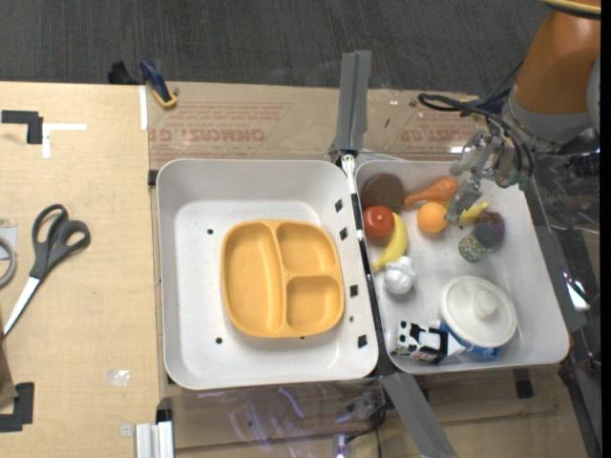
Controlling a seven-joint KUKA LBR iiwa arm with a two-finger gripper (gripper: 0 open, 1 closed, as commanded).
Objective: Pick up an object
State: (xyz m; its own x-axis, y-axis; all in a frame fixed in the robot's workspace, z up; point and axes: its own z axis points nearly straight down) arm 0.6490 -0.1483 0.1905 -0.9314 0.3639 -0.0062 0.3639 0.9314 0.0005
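Fruit crowds the right bin (544, 284): we see an orange (431, 218), a banana (392, 243), a red tomato (378, 220) and a brown ball (383, 191) toward its far left. The gripper (474, 181) hangs over the far part of this bin, just right of the orange; whether it grasps anything, we cannot tell. The left bin (181, 284) holds a yellow divided plate (283, 278).

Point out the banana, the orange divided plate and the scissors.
banana (392, 245): camera view, middle of its curved body, right bin.
orange divided plate (283, 278): camera view, ridge where the compartments meet, left bin.
scissors (52, 239): camera view, on the black handles, bench left of the bins.
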